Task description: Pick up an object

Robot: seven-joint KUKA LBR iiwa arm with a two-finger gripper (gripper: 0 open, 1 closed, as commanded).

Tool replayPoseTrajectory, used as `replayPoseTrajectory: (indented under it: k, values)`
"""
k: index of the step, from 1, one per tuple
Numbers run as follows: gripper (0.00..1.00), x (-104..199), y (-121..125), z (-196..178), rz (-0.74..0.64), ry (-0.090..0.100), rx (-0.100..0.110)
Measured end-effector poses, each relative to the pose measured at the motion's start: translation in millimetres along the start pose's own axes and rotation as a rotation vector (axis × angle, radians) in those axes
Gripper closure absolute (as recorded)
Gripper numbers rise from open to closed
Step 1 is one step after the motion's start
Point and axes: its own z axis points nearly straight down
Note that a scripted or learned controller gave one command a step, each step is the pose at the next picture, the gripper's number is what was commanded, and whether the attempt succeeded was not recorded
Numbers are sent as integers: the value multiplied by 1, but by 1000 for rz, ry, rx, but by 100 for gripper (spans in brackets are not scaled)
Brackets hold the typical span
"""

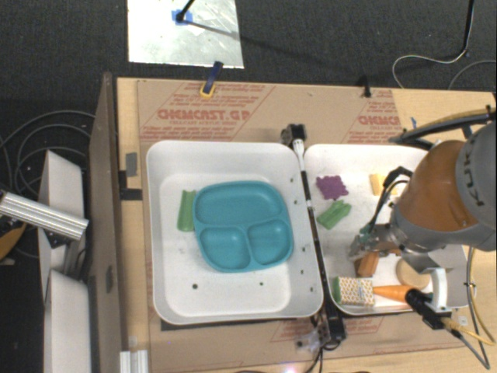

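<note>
Claw sits low in our right bin, over a brown piece; whether it grips we cannot tell. Nothing looks lifted yet; the pick remains.

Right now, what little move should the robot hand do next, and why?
Probably go straight down a little. The gripper hangs right over a brown piece in the right bin, and I can't see anything held between its fingers yet.
</note>
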Motion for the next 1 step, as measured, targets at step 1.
replayPoseTrajectory:
  k: [1]
  values:
    - [100,62,48,-94,-12,1,-7]
